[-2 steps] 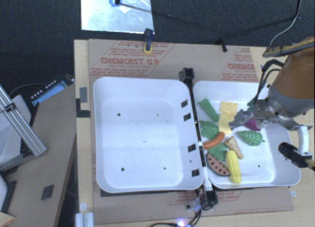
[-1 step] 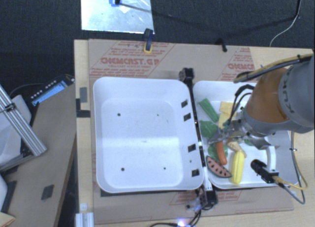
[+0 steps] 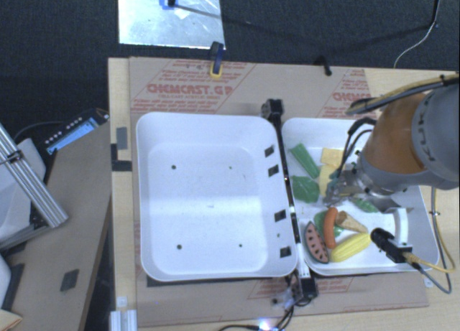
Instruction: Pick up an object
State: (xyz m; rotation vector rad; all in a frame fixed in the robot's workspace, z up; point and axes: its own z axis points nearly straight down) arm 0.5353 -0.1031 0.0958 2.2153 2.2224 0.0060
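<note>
The arm (image 3: 413,136) reaches in from the right and hangs over the right bin (image 3: 424,250), its wrist low above the toys. The jaws (image 3: 338,192) sit just above the middle of the pile, beside the green piece (image 3: 305,189) and just far of the orange carrot-like piece (image 3: 330,225). The wrist body hides them from this slanted view, so I cannot tell how far open they stand or whether anything is between them; nothing is visibly in their hold.

The candidates all lie in the right bin: a long green pod (image 3: 303,159) at the far left, a pale yellow slab (image 3: 331,157) next to it, the watermelon slice (image 3: 316,242) at the near left corner, the yellow corn (image 3: 348,245) along the near wall, and the carrot-like piece between them. The left bin (image 3: 208,136) has bare floor.

The step in hand looks like the descent onto a target. To do it well, the jaws should straddle one piece across its narrow side, probably the green piece or the carrot, and come straight down so neighbours are not shoved. The pieces lie close together, so a centred approach matters; closing on two at once, or on an edge, would likely let the thing slip out on the lift.
</note>
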